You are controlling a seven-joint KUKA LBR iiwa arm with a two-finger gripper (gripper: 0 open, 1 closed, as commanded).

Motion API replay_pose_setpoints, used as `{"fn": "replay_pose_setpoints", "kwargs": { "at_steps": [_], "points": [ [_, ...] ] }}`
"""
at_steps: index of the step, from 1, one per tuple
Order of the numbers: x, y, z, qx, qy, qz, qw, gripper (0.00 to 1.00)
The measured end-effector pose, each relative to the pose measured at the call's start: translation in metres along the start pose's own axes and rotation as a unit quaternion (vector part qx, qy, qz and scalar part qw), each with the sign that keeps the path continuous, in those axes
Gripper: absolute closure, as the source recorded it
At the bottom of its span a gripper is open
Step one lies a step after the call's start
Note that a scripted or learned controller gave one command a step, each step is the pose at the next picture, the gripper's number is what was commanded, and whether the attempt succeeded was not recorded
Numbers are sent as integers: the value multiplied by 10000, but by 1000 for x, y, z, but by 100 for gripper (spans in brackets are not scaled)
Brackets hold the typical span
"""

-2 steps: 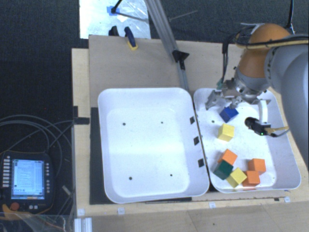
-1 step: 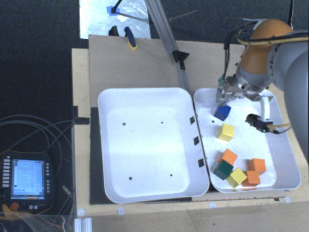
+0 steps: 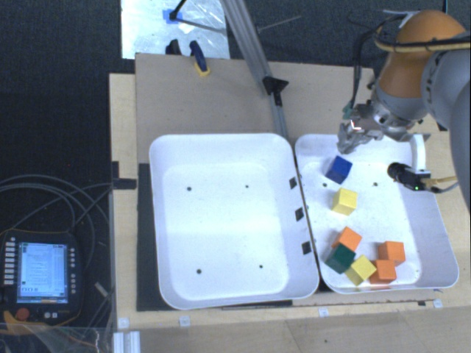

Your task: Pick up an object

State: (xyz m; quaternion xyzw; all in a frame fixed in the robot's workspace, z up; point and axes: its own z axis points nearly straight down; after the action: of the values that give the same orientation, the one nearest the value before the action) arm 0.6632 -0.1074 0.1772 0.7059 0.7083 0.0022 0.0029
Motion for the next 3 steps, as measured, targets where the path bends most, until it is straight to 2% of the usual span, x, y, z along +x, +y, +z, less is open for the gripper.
{"fn": "replay_pose_setpoints", "kwargs": {
  "at_steps": [1, 3],
  "points": [
    [0, 2, -32, 6, 1, -5, 10000, 100],
    [103, -58, -45, 41, 18, -32, 10000, 100]
  ]
}}
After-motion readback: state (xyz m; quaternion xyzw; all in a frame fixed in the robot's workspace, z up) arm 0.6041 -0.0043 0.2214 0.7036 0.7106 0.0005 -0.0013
